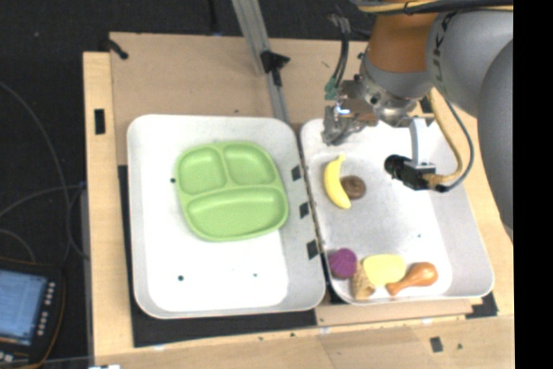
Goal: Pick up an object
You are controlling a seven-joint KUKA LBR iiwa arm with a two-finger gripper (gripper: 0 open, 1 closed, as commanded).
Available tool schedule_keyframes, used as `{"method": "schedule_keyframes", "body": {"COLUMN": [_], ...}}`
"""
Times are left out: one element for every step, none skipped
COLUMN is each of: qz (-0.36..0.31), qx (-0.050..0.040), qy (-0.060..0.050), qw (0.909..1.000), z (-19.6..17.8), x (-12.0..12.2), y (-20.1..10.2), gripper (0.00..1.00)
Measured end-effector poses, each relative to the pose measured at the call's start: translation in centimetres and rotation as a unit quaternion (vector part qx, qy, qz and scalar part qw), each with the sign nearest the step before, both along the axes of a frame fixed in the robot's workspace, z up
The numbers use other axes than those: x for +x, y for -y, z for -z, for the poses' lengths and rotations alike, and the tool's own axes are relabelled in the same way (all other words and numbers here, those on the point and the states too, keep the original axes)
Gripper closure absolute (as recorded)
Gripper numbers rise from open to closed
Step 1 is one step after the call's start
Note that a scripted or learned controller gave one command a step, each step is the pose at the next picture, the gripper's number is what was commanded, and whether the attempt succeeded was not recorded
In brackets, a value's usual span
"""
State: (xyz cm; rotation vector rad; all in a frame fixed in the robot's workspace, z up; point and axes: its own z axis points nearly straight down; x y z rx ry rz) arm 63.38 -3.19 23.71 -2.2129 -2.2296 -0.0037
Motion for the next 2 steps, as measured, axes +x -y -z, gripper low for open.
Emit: {"method": "schedule_keyframes", "body": {"qz": [0.0,0.0], "qx": [-0.0002,0.0], "qy": [-0.001,-0.001], "qw": [1.0,1.0], "z": [0.8,0.8], "x": [-0.7,-2.0], "y": [-5.4,-10.2], "gripper": [1.0,1.0]}}
